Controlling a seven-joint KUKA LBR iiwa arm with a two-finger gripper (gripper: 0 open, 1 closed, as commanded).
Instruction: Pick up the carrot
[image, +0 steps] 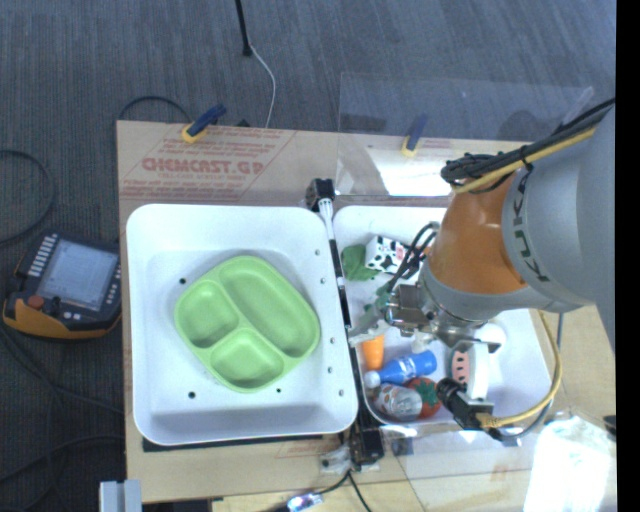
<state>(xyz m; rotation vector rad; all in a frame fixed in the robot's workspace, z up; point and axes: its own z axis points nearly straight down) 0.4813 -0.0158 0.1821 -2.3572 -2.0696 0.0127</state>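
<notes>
Camera view: the claw (412, 308) hangs low in the right bin (520, 345); I cannot tell its state. The carrot (373, 352), a short orange piece, lies just below-left of the claw, near the bin's left wall, its long axis roughly upright. A blue-capped bottle (410, 367) lies beside it.

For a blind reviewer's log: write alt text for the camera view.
A grey and orange robot arm reaches down into the right bin, above a clutter of toys including an orange carrot and a blue bottle. The left bin holds a green divided plate.
</notes>
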